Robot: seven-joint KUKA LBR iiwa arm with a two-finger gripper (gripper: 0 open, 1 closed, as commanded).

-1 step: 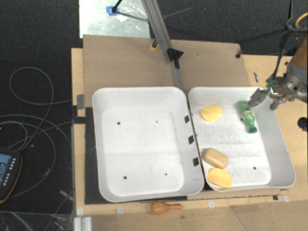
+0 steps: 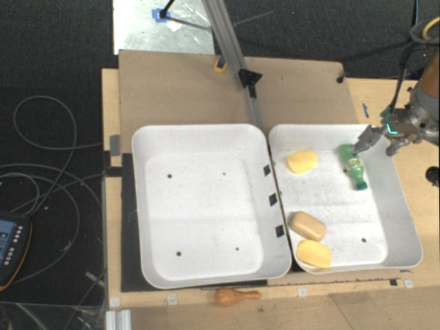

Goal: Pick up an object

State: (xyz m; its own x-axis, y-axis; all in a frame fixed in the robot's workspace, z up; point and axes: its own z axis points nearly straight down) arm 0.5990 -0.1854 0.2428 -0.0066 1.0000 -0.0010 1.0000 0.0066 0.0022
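The right bin (image 2: 402, 215) holds a green bottle-shaped object (image 2: 355, 168) lying near its far right side. A yellow piece (image 2: 302, 162) lies near its far left side, and a tan piece (image 2: 307, 225) and another yellow piece (image 2: 313, 254) lie at its near left corner. My gripper (image 2: 377, 144) hangs over the bin's far right edge, just above and right of the green object. It is open, with nothing between its fingers. Its left fingertip (image 2: 363, 142) is close to the green object's top end.
The left bin (image 2: 148, 184) sits beside the right one, with black clips along their shared wall. An orange pear-shaped object (image 2: 236, 295) lies on the bench in front of the bins. A slanted metal pole (image 2: 227, 33) crosses the back.
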